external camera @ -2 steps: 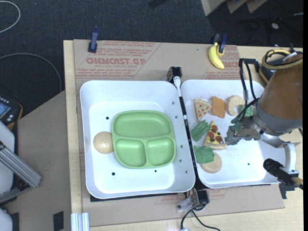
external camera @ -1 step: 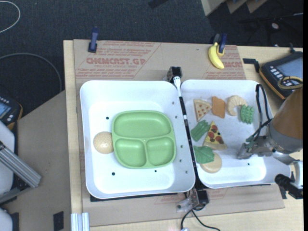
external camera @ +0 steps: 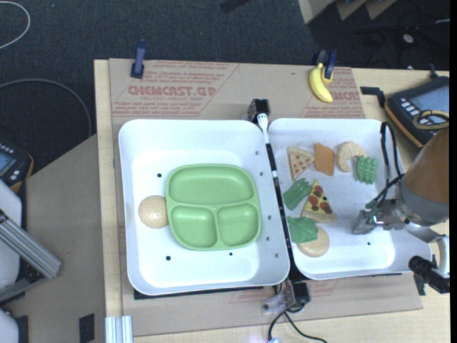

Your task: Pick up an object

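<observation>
The table (external camera: pixel 214 84) carries two white bins side by side. The left bin (external camera: pixel 143 263) holds a green tray (external camera: pixel 213 206) with three wells and a pale round cookie (external camera: pixel 152 211) touching the tray's left edge. The right bin (external camera: pixel 343 263) holds the small toy foods: two pizza slices (external camera: pixel 300 161) (external camera: pixel 317 201), an orange piece (external camera: pixel 324 158), a tan bun (external camera: pixel 348 153) with a green leafy piece (external camera: pixel 366 168) beside it, two more green leaves (external camera: pixel 296 193) (external camera: pixel 303 229) and a pale disc (external camera: pixel 314 243) partly under the lower leaf.

The gripper (external camera: pixel 368 221) is low over bare bin floor at the right side, well apart from the foods, with nothing between its fingers; they look slightly parted, though the view is too small to be sure.

These pieces are probably light, stiff plastic, smooth and apt to slide. The flat slices and leaves offer little height, so a pinch across the edges is needed; the orange piece or the bun looks thicker and easier to take across its narrow width
</observation>
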You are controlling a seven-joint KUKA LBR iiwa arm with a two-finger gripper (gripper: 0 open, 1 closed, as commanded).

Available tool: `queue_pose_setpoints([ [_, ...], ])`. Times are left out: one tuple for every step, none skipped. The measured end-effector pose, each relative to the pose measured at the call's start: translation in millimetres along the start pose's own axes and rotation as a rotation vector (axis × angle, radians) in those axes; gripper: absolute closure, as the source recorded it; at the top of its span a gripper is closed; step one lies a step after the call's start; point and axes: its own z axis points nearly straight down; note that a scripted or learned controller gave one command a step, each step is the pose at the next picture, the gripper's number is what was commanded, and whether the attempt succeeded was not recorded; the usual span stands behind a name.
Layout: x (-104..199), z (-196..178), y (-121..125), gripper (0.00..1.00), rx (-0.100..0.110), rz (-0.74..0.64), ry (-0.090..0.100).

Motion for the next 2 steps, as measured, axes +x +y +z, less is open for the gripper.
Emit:
queue_pose_setpoints([
  [4.8,0.1,-0.1,1.0,0.001,-0.001,0.002],
  [83.7,0.3,0.1,1.0,0.004,-0.008,0.007],
])
